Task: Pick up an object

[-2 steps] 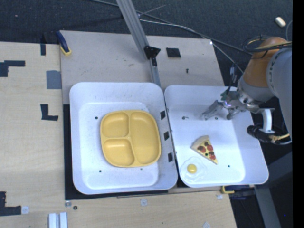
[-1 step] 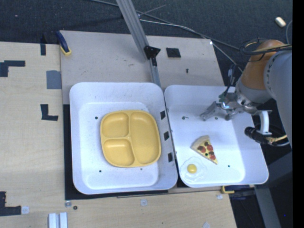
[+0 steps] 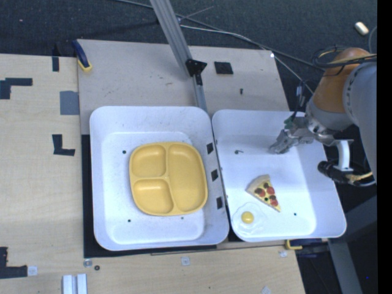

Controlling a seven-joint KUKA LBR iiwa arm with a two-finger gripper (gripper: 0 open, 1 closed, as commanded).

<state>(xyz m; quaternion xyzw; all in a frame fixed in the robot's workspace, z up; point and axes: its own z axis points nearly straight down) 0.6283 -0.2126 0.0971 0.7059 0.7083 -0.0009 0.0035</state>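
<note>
Two white bins are seen side by side on the surface (image 3: 141, 78). The left bin (image 3: 101, 164) carries a yellow divided tray (image 3: 168, 178), lying flat near its middle. The right bin (image 3: 318, 219) carries two small candidates for the pick: a toy pizza slice (image 3: 264, 192) near the centre, and a small yellow round piece (image 3: 247, 217) closer to the near-left corner, just beside the slice but apart from it.

The arm is reached in from the right, orange band uppermost. The claw (image 3: 283, 143) is placed low over the upper part of the right bin, close to its back wall and well apart from both small items. Whether it touches the bin floor cannot be told. Its spread cannot be judged at this size; nothing is seen between its tips.

Progress, as judged: nothing has been lifted. All three objects rest in their bins and no grasp is made. What is left is the whole pick: the claw must be brought over a chosen object, closed on it, and raised. The pizza slice is judged the nearest target.
</note>
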